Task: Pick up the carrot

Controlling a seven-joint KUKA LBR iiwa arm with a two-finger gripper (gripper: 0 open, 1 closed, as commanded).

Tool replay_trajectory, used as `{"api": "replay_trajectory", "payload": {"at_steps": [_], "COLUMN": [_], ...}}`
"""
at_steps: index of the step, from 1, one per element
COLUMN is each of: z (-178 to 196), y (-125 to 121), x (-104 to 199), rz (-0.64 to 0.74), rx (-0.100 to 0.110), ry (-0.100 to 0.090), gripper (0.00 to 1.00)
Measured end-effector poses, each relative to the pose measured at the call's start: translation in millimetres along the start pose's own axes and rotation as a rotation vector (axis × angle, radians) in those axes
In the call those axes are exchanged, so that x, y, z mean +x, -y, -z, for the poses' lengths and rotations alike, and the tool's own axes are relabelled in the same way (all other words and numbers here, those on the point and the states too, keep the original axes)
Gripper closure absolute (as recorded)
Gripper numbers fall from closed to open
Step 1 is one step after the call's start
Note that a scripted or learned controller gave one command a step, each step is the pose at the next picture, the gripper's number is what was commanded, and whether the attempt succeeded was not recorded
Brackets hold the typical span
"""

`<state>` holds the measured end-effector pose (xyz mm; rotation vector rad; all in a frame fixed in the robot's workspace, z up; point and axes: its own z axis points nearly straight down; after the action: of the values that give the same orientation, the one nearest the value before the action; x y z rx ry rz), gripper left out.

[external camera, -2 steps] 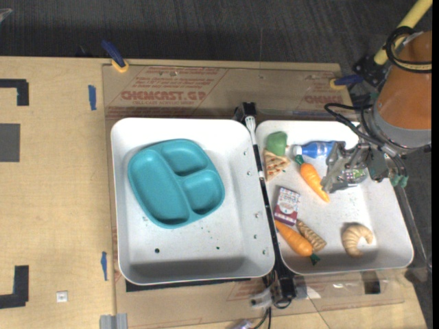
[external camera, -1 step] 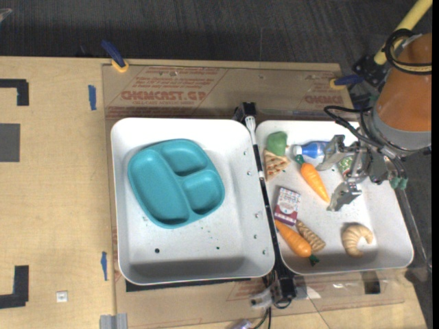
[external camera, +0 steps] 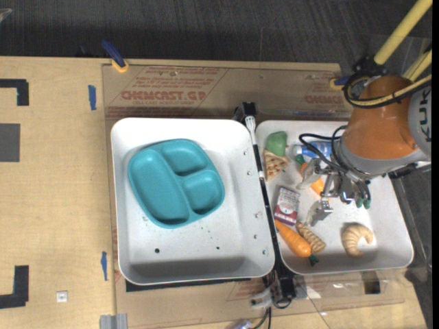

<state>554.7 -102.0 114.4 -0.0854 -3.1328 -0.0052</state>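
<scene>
Glossy white plastic bins (external camera: 185,262); smooth matt teal plastic tray (external camera: 175,180); matt brown cardboard-like surface (external camera: 55,184); shiny metal pincer (external camera: 321,211).

Dark carpeted floor (external camera: 206,12), tan cardboard-covered bench (external camera: 55,204), blue tape marks (external camera: 92,96)

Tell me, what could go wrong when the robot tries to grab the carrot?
The carrot lies against the bin's left wall, with a pretzel touching it, so the gripper might pinch the pretzel too, or bump the wall. The gripper also hangs above and to the right of it, near a snack packet it could knock aside.
</scene>
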Motion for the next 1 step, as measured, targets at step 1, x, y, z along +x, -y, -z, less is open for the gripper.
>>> {"api": "replay_trajectory", "payload": {"at_steps": [1], "z": [17.6], "y": [-1.0], "x": [-6.6], "rz": [0.003], "rx": [0.002], "ry": [0.022], "gripper": [1.0]}}
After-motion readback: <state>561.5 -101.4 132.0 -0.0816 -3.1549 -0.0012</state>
